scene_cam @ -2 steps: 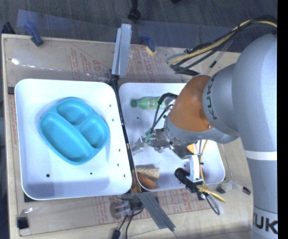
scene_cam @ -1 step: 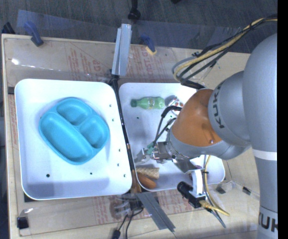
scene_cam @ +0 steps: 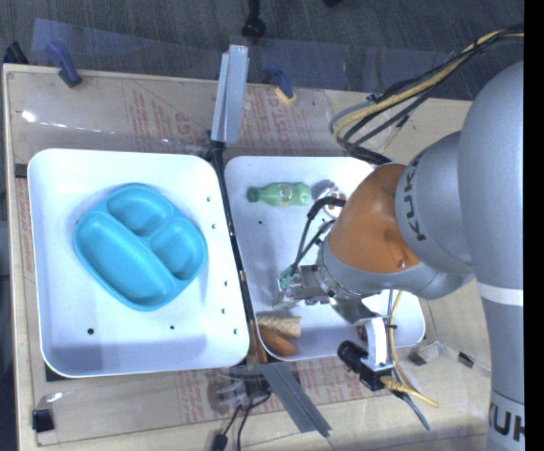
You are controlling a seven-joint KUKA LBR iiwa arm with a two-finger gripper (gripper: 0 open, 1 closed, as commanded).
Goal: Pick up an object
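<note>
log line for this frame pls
arm: low over right bin | gripper: near front left corner, by bread roll | green bottle: lying at back | blue tray: in left bin

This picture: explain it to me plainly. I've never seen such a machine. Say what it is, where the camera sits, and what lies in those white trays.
The big grey shape with the orange band is a robot arm, reaching in from the right. The one camera is fixed above the bench, looking down at a slant. Two shallow white bins sit side by side. The left bin holds a blue divided tray. The right bin holds a green bottle near its far edge and a brown, bread-like item at its near corner. The arm's gripper hangs low over the right bin, just above the brown item. I cannot tell what it holds, if anything; its tip is too cluttered to read.
</note>
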